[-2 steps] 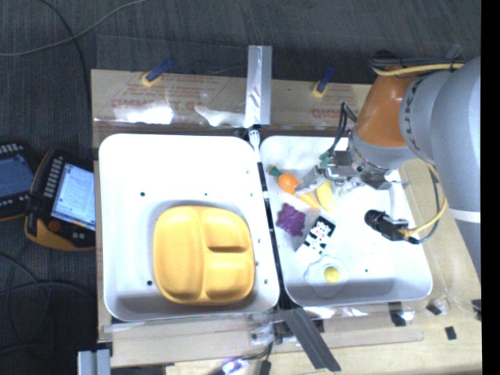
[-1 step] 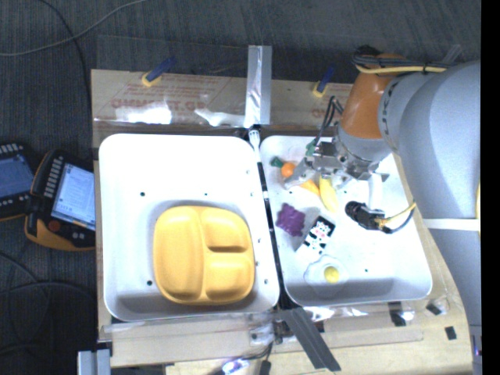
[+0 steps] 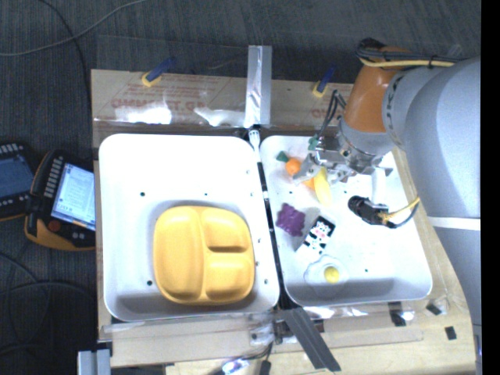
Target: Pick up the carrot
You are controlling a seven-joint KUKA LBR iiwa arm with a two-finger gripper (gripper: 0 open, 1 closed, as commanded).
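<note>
The carrot (image 3: 293, 165) is a small orange piece with a green top, lying near the far left corner of the right bin (image 3: 406, 276). My gripper (image 3: 326, 162) hangs over the far part of that bin, just right of the carrot and above a yellow toy piece (image 3: 321, 187). Nothing is seen lifted off the bin floor.
In the right bin lie a purple toy (image 3: 291, 219), a black-and-white block (image 3: 316, 235) and a fried-egg toy (image 3: 328, 272). A black cable loop (image 3: 367, 208) hangs by the wrist. The left bin (image 3: 125, 178) holds a yellow divided tray (image 3: 205, 253).
</note>
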